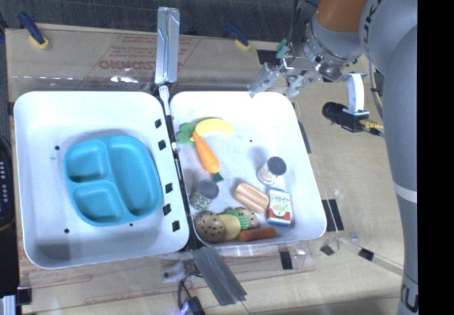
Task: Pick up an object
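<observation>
Camera view: gripper (275, 79) poised over far rim of right bin (303, 157), jaws spread, holding nothing, likely staged for descent. Toy carrot (206, 153) lying flat in the far-left part of that bin beside banana (214, 126), long axis diagonal, green top toward far left.

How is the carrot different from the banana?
The carrot is orange with a green top; the banana is yellow. The carrot is straight and tapered; the banana is curved. The carrot lies slanting down the bin; the banana lies across it, nearer the far wall. Both are in the right bin, close together.
</observation>
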### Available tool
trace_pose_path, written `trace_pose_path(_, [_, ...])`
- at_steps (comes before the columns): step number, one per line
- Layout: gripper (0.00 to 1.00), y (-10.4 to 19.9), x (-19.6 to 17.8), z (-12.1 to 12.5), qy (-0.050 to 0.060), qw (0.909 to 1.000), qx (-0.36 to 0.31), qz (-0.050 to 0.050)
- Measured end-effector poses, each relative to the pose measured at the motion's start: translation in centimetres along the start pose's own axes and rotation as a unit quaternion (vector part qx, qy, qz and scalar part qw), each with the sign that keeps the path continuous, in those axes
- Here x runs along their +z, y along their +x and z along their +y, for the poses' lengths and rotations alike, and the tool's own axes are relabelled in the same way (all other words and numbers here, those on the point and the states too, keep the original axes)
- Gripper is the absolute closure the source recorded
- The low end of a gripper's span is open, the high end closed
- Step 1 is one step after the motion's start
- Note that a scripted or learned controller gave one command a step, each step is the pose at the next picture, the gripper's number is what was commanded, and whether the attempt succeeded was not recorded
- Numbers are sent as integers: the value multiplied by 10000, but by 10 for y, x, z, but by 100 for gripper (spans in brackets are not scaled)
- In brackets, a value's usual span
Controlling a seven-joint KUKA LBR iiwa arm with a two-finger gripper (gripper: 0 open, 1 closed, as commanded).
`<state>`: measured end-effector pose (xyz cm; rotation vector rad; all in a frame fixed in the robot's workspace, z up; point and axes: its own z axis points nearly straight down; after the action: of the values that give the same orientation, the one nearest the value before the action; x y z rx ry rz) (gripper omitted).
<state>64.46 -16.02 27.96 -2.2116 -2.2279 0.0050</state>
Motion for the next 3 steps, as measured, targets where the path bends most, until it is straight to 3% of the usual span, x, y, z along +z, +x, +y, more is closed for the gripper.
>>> trace_pose_path(1, [0, 32, 145, 11, 38, 9935, -1136, 18])
trace_pose_path(2, [0, 56, 190, -41, 15, 9928, -1202, 11])
trace_pose_path(3, [0, 37, 188, -102, -9, 9796, -2012, 4])
